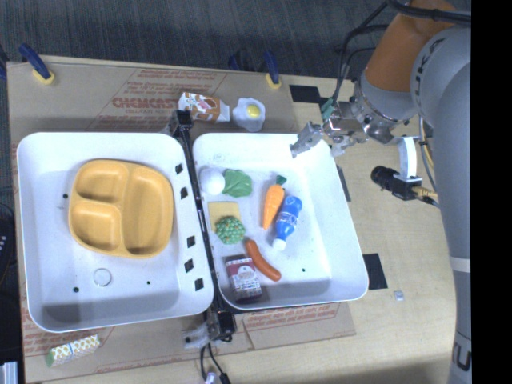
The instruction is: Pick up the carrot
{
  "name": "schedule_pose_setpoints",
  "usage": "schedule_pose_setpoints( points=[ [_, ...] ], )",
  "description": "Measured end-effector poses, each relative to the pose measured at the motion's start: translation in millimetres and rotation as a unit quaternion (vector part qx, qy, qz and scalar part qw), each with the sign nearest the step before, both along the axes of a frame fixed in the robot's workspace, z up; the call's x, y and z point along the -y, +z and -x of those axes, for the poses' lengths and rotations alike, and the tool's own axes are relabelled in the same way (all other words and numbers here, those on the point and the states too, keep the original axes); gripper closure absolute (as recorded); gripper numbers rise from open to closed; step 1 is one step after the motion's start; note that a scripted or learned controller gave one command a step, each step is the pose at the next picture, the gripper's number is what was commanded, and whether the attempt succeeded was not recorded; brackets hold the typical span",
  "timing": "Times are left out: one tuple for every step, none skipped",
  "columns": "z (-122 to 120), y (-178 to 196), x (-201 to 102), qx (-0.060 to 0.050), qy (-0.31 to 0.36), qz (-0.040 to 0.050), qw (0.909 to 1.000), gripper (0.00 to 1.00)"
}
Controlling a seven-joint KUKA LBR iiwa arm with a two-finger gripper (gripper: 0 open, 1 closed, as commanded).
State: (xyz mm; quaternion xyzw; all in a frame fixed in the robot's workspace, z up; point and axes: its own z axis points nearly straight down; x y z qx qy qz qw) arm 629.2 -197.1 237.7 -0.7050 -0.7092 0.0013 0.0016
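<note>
While the carrot is lying touching the blue bottle, with the tool, whose grip cannot be told, being held above-right, the bottle is risking being snagged instead.

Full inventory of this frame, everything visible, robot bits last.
Shallow white bins: 2, white, side by side on bench.
Divided yellow plastic plate: 1, yellow, left bin.
Orange toy carrot: 1, orange with green top, right bin, touching bottle.
Blue-and-white bottle: 1, right of carrot.
White egg: 1, right bin, upper left.
Green leaf: 1, beside egg.
Green pea cluster: 1, on yellow slice.
Orange-red sausage: 1, lower middle.
Dark red packet: 1, near front wall.
Fried egg toy: 1, behind bins.
Brown carton: 1, beside it.
Gripper: 1, grey, over right bin's back right corner.
</note>
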Motion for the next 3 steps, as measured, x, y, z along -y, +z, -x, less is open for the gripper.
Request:
schedule_pose_setpoints(
  points=[
    [-6.7, -145.9, -25.4, 0.001, 0.076, -0.0006, 0.9971, 0.0],
    [-7.0, -135.7, -26.1, 0.0, 0.077, -0.001, 0.997, 1.0],
    [-18.0, -44.0, -54.8, 0.001, -0.053, 0.0005, 0.9986, 1.0]
  ],
)
